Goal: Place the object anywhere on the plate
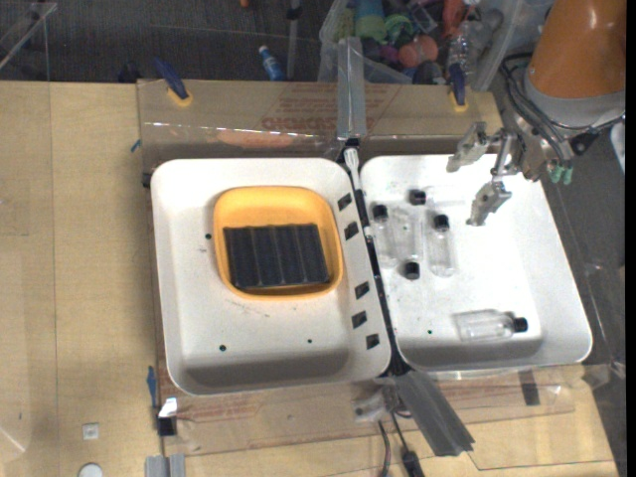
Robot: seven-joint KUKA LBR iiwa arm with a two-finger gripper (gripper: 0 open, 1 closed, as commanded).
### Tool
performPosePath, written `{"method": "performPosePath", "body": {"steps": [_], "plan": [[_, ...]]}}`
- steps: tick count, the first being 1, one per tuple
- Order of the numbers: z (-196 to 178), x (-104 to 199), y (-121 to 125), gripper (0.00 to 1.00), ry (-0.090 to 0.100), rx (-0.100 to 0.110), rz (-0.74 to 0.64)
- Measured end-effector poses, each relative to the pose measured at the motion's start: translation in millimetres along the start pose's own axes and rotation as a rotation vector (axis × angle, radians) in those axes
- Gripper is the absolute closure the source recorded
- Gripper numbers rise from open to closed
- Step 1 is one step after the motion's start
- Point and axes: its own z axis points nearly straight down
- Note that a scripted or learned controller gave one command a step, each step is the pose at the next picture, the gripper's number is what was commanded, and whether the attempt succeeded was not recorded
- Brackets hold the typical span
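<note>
An orange-yellow plate [231, 210] sits in the left bin [189, 336], with a dark ribbed rectangular pad [276, 254] lying on it. Several small clear bottles with black caps lie in the right bin [542, 266]: one [483, 324] near the front, one [439, 248] in the middle, and others [401, 235] close to the divider. My gripper [479, 179] hangs over the back right part of the right bin, above and to the right of the middle bottle. It is open, and nothing shows between its fingers.
A slotted divider [360, 256] runs between the two bins. A clear box of colourful toys [417, 13] stands behind the bench. The arm's orange band [581, 28] fills the top right corner, with cables hanging below it.
</note>
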Motion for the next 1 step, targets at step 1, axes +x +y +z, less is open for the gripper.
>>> {"method": "performPosePath", "body": {"steps": [1], "plan": [[-35.5,-3.6,-69.7,0.0,-0.008,0.003,-0.306]]}}
